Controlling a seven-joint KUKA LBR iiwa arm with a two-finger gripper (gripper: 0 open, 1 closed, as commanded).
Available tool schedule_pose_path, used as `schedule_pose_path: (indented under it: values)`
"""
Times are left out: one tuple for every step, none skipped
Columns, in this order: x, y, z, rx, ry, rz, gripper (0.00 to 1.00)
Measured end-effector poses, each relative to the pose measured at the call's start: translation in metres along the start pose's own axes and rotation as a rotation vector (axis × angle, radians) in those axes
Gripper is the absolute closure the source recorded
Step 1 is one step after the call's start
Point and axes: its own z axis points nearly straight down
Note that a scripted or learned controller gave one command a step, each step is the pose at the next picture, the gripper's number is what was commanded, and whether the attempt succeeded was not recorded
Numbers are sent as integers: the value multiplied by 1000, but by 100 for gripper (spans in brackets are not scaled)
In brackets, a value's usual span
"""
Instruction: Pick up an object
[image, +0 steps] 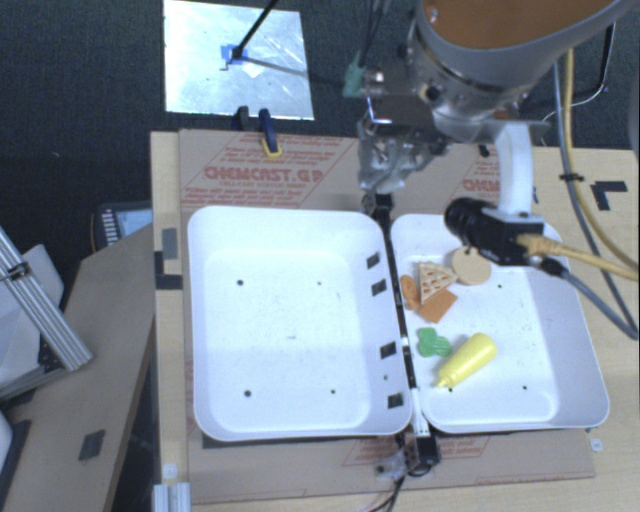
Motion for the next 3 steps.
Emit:
schedule_pose_path:
  values:
    - [56, 3, 2, 2, 0, -11, 100]
    - [53, 3, 2, 2, 0, -6, 0]
    - [53, 4, -10, -1, 2, -8, 100]
